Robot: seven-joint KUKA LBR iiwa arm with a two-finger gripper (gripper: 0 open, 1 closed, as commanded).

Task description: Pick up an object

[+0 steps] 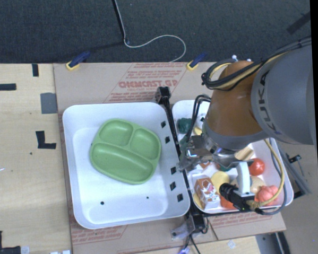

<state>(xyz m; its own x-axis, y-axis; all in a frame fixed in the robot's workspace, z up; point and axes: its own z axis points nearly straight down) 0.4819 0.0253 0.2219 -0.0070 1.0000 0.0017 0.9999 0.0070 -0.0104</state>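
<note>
The arm [264, 102] stands low over the right bin [286, 197], its wrist covering most of that bin; the gripper [220, 160] sits among the clutter near the bin's middle; whether its fingers are apart or together cannot be told, since the wrist body hides them.

Step in hand, as judged: descent or grasp attempt inside the right bin; no object is seen between the fingers, so a hold cannot be claimed. The next move calls for closing on one item and lifting straight up, clear of the neighbours and of the divider between the bins.

Candidate objects (all in the right bin, crowded together): one red ball [257, 167] at the right; one orange-pink toy [267, 194] near the lower right corner; one yellow piece [220, 179] just below the gripper; one printed packet [206, 192] at the lower left; one dark green item [185, 124] at the upper left, partly hidden.

Left bin [78, 154]: one green divided plate [125, 150], three compartments, lying flat; bins counted: two.
</note>
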